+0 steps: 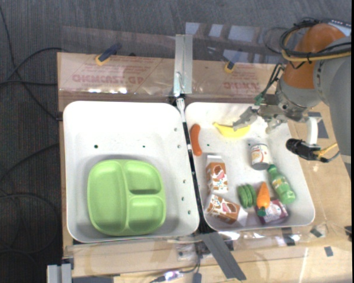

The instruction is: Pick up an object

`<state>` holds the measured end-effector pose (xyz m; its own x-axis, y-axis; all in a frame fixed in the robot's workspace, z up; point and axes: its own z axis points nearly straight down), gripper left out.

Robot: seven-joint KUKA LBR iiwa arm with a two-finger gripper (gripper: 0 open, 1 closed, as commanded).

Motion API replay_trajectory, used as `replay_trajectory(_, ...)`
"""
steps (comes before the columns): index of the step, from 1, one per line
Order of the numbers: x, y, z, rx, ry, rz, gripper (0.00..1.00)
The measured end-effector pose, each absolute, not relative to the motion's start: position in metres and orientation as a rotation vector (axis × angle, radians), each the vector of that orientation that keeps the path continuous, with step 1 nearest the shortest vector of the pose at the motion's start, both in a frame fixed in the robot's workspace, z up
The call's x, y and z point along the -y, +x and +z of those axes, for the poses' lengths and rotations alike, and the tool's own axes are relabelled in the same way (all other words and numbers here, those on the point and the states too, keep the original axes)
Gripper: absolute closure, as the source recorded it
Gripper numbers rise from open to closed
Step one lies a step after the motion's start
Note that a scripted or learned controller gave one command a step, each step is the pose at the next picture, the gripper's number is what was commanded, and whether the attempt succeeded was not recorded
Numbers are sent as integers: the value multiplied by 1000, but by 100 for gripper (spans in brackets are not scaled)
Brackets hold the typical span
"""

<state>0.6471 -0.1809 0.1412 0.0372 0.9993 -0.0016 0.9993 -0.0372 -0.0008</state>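
The right bin [295,158] holds the loose objects. A yellow banana [229,129] lies near its far edge, with an orange-red sausage [195,140] along the left wall. Further forward are a small can [259,155], a green bottle [281,185], a carrot [263,196], a green vegetable [246,194], two printed cartons [217,177] [223,209] and a purple packet [275,212]. My gripper [261,121] hovers over the bin's far right part, just right of the banana and above the can. It is open, with nothing between its fingers.
A green divided plate [127,196] lies in the left bin [82,128]. A metal divider [183,69] runs between the bins at the back. The arm's orange band [315,43] and cables are above the right bin's far corner.
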Motion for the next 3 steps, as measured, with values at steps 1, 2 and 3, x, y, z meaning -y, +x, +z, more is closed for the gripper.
replay_trajectory(1, 170, 656, 158, -2036, 2394, -3, 0)
replay_trajectory(2, 143, 669, 88, -2384, 2036, -2, 0)
replay_trajectory(3, 143, 669, 96, -2385, 2035, -3, 100)
